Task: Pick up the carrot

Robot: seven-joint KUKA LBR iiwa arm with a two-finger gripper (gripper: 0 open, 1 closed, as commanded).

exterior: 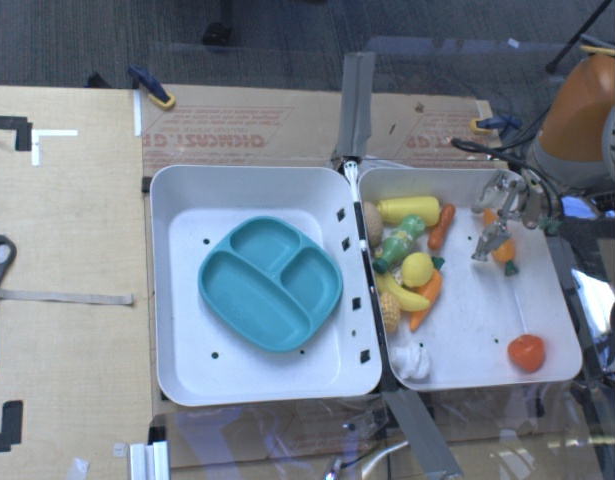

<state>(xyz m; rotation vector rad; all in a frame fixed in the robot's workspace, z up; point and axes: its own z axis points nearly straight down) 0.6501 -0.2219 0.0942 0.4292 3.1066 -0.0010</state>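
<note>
The gripper (495, 236) is seen low over the right bin (467, 340), near its far right wall, with an orange object (504, 252) just beside its fingers; whether they are open or closed cannot be told. 2 carrots are seen at the heap of toy food: 1 carrot (442, 225) beside the yellow corn (408, 209), another (426, 299) under the lemon (417, 269). The upper carrot should be preferred, since it lies freer, and should be approached across its narrow width.
</note>
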